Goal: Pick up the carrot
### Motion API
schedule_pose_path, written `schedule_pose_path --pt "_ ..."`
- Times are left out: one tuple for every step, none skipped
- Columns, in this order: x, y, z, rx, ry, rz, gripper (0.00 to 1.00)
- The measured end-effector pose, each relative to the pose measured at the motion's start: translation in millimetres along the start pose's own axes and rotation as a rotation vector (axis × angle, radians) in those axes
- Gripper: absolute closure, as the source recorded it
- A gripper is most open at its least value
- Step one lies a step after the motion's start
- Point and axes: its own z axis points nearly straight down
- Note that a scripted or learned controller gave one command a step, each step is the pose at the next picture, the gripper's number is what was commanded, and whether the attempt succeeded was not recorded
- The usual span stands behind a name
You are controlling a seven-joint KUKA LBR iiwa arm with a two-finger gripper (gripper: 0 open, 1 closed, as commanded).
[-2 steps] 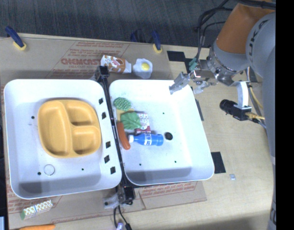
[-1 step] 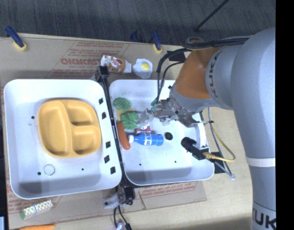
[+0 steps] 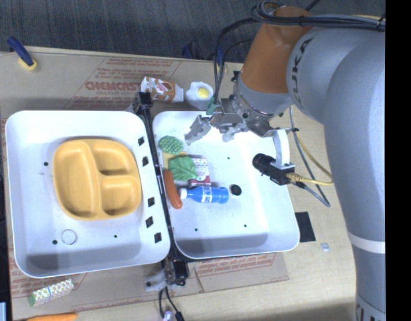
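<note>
Cardboard-covered bench [image 3: 239, 273] under white bins [image 3: 78, 259]

The carrot [image 3: 171, 189] is slim and orange. It lies flat along the right bin's [image 3: 259, 239] left wall, untouched.

A robotics lab test station, seen from above. A large grey industrial arm [image 3: 339, 112] with an orange band enters from 3 o'clock, trailing loose black and yellow cables [image 3: 306, 172]. Two shallow white bins [image 3: 31, 246] sit side by side on a sheet of printed cardboard [image 3: 118, 72] laid over the counter, joined by black clips at the seam. Toy food props lie in the right bin, and a yellow divided tray [image 3: 97, 177] sits in the left. Dark carpet [image 3: 92, 12] runs along 12 o'clock, as in an office or research room.
</note>
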Motion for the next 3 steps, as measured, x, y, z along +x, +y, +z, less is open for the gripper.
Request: schedule_pose_path --pt "88.8 -24.4 38.4 0.004 0.000 0.178 0.00" --pt "114.0 -52.9 38.5 0.005 0.000 0.272 0.00" --pt "71.4 -72.9 38.2 0.004 0.000 -0.093 0.00"
